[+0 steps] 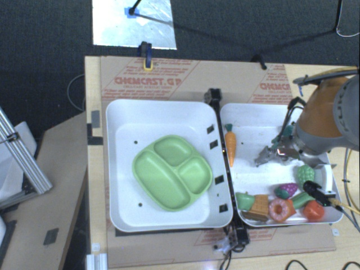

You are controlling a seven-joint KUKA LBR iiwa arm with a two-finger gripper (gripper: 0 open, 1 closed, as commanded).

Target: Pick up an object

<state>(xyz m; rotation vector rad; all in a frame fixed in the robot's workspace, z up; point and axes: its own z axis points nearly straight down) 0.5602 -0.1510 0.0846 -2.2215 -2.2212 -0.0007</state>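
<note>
Reaching from right over right bin (264,122) | gripper (264,157) low, nothing held | finger state unclear

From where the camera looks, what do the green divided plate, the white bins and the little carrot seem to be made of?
The green divided plate: probably moulded plastic, matte, one even colour with soft rounded ridges. The white bins: likely thin formed plastic, smooth with a slight sheen and rounded corners. The carrot: seemingly a toy, plastic or rubber, uniformly bright orange with a green tip; too small to tell further.
</note>
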